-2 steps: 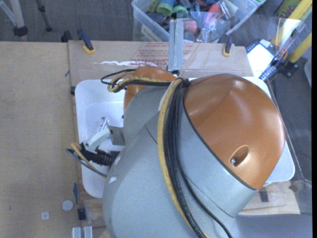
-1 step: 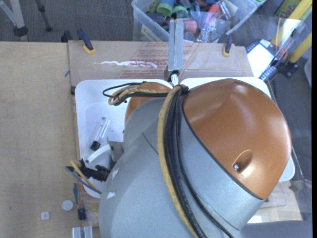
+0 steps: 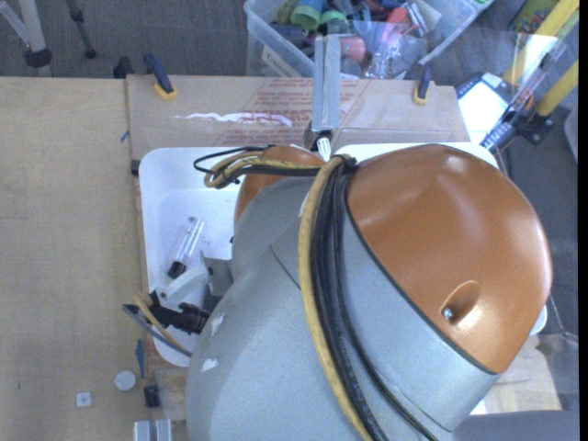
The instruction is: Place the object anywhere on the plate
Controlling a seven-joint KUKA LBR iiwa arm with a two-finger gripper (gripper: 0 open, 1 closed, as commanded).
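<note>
Looming over the white bin [image 3: 152,200], the arm [image 3: 386,310] hides the tool's state.

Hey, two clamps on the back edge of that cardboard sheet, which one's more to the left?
The blue-and-yellow clamp near the sheet's left corner. The other clamp sits right of the upright grey bar.

Arm [image 3: 386,338]: smooth grey shell, semi-gloss; orange band [image 3: 441,237] smooth, slightly shiny. Cables [image 3: 322,274] matt black and yellow. Bin [image 3: 170,209] glossy white plastic. Bench [image 3: 60,246] matt pale wood. Cardboard [image 3: 239,108] matt brown. Clear plastic tub [image 3: 367,16].
</note>
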